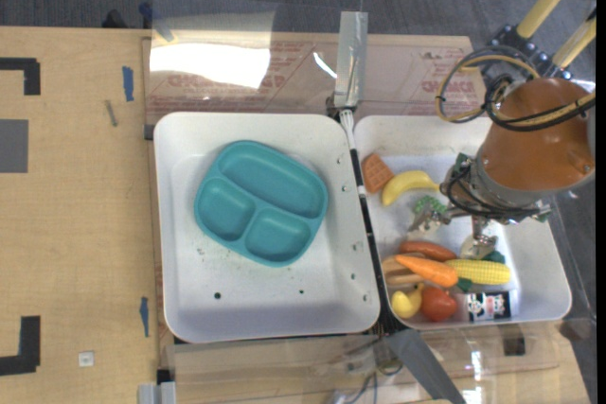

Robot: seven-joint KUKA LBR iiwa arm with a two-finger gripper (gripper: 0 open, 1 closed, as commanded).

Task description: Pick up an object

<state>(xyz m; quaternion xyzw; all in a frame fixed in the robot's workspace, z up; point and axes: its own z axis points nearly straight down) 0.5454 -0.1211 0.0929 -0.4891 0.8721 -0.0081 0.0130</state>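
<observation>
At left, a teal divided plate (260, 202) is lying alone in the left bin (180, 298), well apart from the action and playing no part for now. Across the divider, the right bin (544, 284) is holding the candidates for the pick, all toy food: an orange waffle-like piece (378, 171) and a yellow banana (407, 185) toward the back, then a tight front cluster of a carrot (428, 270), a corn cob (483, 272), a tomato (438, 303), a lemon (405, 302) and a small black-and-white carton (489, 305). The arm (530, 147) is reaching in from the right, its orange band hanging above the bin's middle, and the end effector (481, 239) is hovering just over the corn cob; whether it is released or clenched cannot be told from this angle, and nothing is visibly grasped. The risks are lying in the crowding: the front items are touching one another, so a descent could land on 2 pieces at once, wedge against the carrot, or nudge the rounded corn cob aside. A slightly misaimed close could well come up with nothing.
</observation>
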